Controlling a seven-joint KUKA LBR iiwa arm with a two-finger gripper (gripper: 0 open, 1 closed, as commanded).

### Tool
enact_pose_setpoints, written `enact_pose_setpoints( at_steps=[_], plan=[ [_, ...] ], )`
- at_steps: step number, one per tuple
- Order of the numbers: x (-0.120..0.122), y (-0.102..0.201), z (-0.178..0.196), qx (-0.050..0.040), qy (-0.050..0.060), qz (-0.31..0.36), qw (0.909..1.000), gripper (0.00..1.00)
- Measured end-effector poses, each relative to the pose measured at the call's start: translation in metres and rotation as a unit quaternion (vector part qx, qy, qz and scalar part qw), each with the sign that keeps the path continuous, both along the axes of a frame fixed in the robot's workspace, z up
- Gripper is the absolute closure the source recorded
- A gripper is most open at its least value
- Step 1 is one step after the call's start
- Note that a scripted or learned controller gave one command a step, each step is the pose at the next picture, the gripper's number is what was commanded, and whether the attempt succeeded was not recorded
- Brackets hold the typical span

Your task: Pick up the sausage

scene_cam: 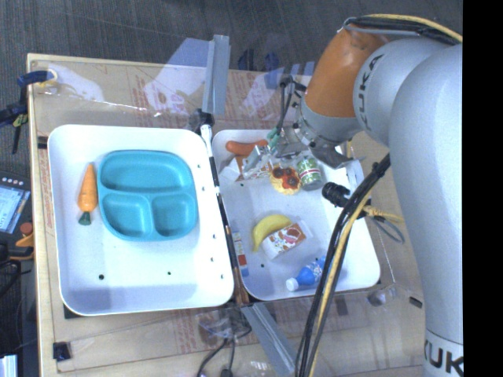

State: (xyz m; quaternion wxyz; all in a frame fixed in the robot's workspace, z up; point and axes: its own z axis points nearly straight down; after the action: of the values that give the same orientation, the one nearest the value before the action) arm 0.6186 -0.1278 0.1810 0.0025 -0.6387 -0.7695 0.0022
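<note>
- Sausage [245, 146]: a short reddish-orange cylinder with a smooth skin, seen lying roughly flat near the far-left corner of the right bin [259, 285]. Its right end is hidden under the gripper.
- Gripper [263, 162]: metallic, positioned low over the far part of the right bin, just beside the sausage's right end. Whether it is released or clenched cannot be told; contact with the sausage cannot be confirmed.
- Arm [393, 77]: grey with an orange band, seen entering from the right and covering much of the right bin's far edge. Black and yellow cables are draped along it across the bin's right side.
- Right bin contents: a yellow and red item [284, 180] and a green can [310, 173] are noted just right of the gripper; a banana [269, 228] is touching a red and white packet [284, 239] near the middle; a blue bottle [308, 274] lies near the front edge.
- Left bin [118, 289]: a blue tray [149, 192] with three compartments is placed in it, with a carrot [87, 192] just beside the tray's left side.
- Surface: a pale wooden bench [118, 85] is recorded beneath both bins; the bins are set side by side, almost touching.
- Room: dark grey carpet [94, 14] is seen beyond the bench.
</note>
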Motion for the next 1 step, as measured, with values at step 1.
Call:
enact_pose_setpoints(
  at_steps=[1],
  plan=[
    [0.0415, -0.0312, -0.0668, -0.0018, -0.014, 0.057, 0.9983, 0.00]
  ],
)
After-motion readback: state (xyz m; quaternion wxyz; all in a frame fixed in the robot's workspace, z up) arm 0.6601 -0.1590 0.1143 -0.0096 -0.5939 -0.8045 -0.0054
